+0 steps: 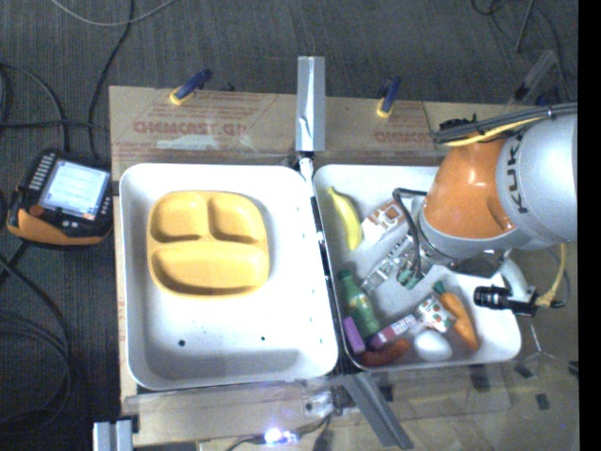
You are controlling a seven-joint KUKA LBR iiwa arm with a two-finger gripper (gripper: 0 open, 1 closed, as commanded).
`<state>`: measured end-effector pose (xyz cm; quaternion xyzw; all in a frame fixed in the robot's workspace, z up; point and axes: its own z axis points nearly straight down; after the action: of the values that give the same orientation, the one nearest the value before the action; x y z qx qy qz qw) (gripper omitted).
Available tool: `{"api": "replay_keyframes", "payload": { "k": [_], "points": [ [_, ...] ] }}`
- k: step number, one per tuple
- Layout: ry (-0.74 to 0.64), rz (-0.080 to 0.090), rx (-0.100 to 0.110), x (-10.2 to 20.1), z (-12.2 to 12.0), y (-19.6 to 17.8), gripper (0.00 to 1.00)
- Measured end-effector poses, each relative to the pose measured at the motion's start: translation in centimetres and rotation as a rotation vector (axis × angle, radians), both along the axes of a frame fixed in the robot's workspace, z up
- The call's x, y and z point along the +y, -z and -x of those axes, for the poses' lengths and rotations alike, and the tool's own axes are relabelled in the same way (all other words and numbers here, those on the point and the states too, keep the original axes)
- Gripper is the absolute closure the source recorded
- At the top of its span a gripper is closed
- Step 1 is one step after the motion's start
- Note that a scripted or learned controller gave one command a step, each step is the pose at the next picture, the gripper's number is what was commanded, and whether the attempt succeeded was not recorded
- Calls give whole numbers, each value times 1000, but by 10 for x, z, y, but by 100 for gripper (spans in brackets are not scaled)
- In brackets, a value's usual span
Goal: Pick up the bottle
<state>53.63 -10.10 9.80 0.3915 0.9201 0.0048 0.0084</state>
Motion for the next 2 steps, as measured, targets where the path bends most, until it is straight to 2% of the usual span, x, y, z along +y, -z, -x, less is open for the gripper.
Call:
{"api": "replay_keyframes", "payload": {
  "k": [1,2],
  "points": [
    [204,0,25,58,3,-83,100],
    [204,0,25,58,3,-83,0]
  ]
}}
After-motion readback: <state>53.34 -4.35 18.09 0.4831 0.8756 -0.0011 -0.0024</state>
